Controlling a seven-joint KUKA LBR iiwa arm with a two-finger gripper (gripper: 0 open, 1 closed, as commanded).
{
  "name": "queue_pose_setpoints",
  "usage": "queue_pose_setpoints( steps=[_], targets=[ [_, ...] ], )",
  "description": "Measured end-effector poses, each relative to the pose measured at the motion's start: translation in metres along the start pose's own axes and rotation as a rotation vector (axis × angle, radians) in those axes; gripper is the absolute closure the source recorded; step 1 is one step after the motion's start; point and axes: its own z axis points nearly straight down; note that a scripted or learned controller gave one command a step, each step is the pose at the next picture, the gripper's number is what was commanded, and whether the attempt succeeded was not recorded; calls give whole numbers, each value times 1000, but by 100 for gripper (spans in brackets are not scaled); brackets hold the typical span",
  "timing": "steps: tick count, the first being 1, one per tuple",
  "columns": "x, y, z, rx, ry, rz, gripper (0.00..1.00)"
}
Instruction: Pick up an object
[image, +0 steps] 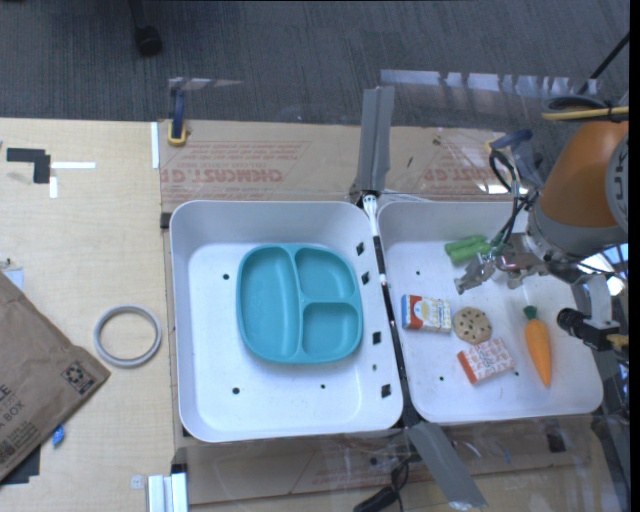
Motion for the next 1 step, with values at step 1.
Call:
queue_pose_setpoints(
  steps=[1],
  targets=[
    [0, -105, 32, -2, 2, -89, 0]
  ],
)
